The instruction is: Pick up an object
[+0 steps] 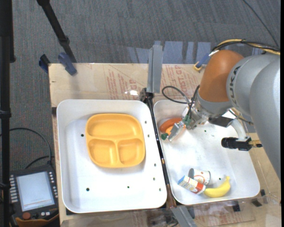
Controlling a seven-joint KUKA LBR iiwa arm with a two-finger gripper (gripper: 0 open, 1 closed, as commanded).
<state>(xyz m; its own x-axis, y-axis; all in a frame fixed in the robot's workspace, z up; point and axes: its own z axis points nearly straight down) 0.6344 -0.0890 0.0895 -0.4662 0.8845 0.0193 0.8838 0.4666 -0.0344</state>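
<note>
My gripper [172, 133] hangs low over the far left part of the right bin [213, 160], reaching in from the right. Just beside it, touching or partly under it, lies an orange rounded object [166, 124] close to the bin's left wall. A small green bit shows at the gripper's tip. At the near end of the same bin a yellow banana [218, 188] lies beside a small white and red carton [190, 185] and a small tipped can [201, 176].
The left bin [71, 174] holds a yellow three-part plate [115, 140]. A grey post [155, 70] stands behind the wall where the bins meet. The robot arm [246, 89] covers the right bin's far right corner.
</note>
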